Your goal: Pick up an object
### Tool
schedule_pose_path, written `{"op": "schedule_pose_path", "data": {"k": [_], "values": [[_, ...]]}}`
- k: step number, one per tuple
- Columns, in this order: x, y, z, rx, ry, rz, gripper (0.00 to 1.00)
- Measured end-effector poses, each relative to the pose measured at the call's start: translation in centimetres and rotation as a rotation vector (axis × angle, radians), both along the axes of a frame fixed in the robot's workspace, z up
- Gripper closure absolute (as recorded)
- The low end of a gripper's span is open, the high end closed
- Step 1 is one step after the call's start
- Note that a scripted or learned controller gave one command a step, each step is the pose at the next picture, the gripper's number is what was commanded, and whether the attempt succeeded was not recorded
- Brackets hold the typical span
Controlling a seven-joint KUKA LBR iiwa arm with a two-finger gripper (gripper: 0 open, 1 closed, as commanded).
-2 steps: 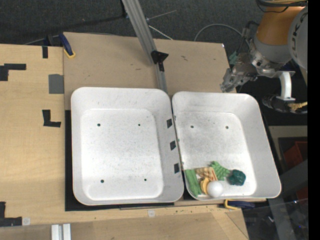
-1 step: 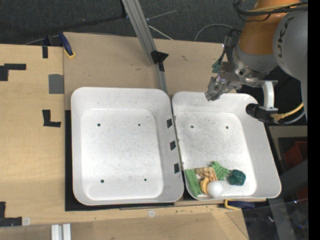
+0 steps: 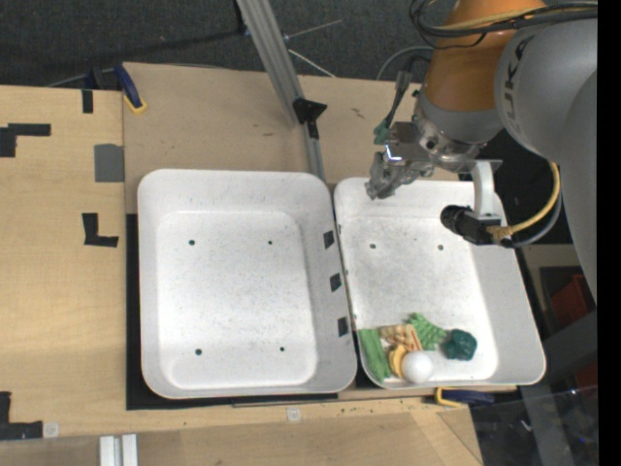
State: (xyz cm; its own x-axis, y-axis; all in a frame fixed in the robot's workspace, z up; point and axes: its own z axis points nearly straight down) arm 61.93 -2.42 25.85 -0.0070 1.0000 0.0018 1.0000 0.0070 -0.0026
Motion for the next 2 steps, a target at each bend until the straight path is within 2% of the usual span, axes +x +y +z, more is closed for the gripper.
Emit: {"op": "schedule_pose_path", "data": {"k": [1, 2], "values": [[-2.1, 5.7, -0.9, 0.0, 0.002, 0.0, 1.0], [-3.2, 11.0, -0.8, 0.0, 0.001, 0.001, 1.0]]}}
